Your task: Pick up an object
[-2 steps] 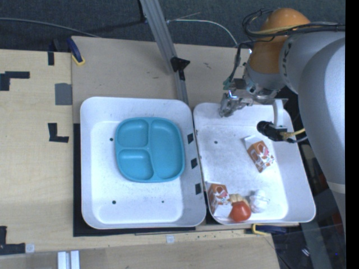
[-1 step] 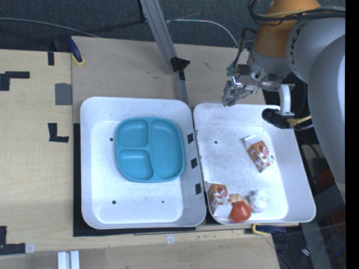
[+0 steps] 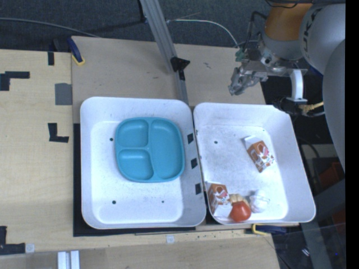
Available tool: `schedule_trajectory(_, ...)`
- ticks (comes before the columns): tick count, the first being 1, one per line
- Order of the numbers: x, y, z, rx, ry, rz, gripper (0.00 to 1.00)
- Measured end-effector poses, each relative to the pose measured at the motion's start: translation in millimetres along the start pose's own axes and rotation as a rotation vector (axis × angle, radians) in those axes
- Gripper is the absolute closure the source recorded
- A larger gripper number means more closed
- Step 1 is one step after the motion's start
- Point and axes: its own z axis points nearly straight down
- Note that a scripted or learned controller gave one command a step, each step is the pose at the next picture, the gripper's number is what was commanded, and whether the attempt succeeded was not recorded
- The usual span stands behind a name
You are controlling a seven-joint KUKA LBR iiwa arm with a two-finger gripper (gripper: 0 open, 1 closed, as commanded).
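Tray (image 3: 150, 149) in left bin (image 3: 95, 167) — cartons (image 3: 259, 154), tomato (image 3: 240, 211) (near edge) in right bin (image 3: 291, 167).

The tool (image 3: 242, 84) hangs over the bench (image 3: 123, 72), just past the far edge of the right bin (image 3: 291, 144). That bin has a small packet (image 3: 259, 154), another packet (image 3: 217, 195) and a red tomato (image 3: 240, 211). The left bin (image 3: 95, 150) has a blue tray (image 3: 150, 149).

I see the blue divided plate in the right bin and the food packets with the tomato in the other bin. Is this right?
Not quite. The camera view shows the blue divided plate in the left bin, not the right one. The food packets and the tomato lie in the right bin.
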Motion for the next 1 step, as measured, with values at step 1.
schedule_trajectory(1, 46.9, -32.6, 2.8, 0.009, 0.001, -0.002, 1.00)
